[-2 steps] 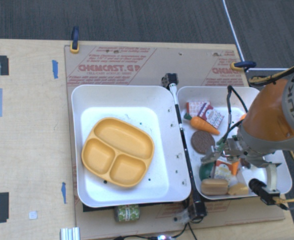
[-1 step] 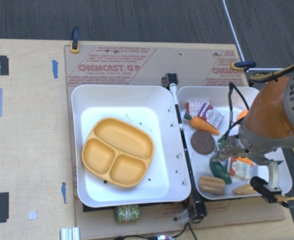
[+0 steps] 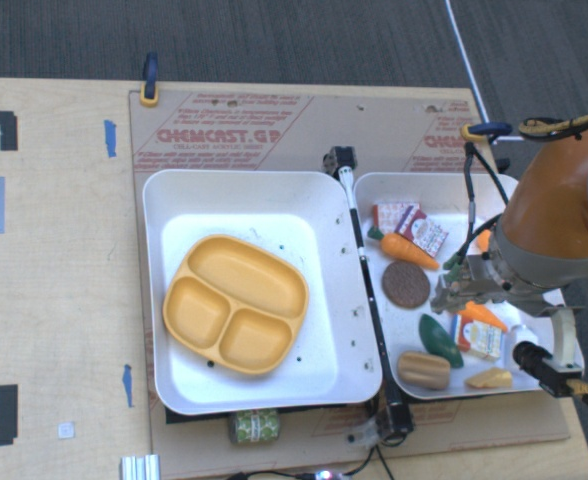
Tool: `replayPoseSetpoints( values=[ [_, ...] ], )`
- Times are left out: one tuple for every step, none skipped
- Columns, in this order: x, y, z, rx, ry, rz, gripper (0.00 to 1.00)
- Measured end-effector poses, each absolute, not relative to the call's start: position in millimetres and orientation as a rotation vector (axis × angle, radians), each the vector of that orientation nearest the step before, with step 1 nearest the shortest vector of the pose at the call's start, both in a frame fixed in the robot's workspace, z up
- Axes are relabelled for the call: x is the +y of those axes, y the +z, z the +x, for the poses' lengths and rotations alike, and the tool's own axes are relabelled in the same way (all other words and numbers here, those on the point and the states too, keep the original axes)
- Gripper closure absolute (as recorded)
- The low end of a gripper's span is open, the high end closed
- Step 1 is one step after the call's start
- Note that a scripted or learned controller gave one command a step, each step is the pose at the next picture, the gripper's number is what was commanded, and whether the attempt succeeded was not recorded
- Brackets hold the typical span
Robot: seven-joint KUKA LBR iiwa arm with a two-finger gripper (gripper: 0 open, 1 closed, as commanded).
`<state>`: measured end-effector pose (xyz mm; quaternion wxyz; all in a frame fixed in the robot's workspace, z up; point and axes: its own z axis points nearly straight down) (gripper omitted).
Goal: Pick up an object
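Gripper low over the right bin's toy food, at the right of the frame.

I see the gripper (image 3: 461,290) just right of the brown cookie (image 3: 406,285), with the carrot (image 3: 409,249) up-left of it and the green pepper (image 3: 440,335) just below. I cannot tell how its jaws stand, or whether it touches anything. The yellow divided plate (image 3: 236,303) sits in the left bin (image 3: 164,203).

Right bin (image 3: 374,196): carrot (image 3: 409,249), brown cookie (image 3: 406,286), green pepper (image 3: 440,337), bread roll (image 3: 423,370).
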<state>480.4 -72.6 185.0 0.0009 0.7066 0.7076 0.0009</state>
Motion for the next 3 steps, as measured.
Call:
replayPoseSetpoints(
  values=[
    [-73, 185, 480.3, 2.221, 0.002, 2.219, 0.0],
    [-116, 95, 514.4, 2.22, 0.0, 2.22, 0.0],
    [-116, 104, 514.9, 2.219, 0.002, 2.219, 1.0]
  ],
)
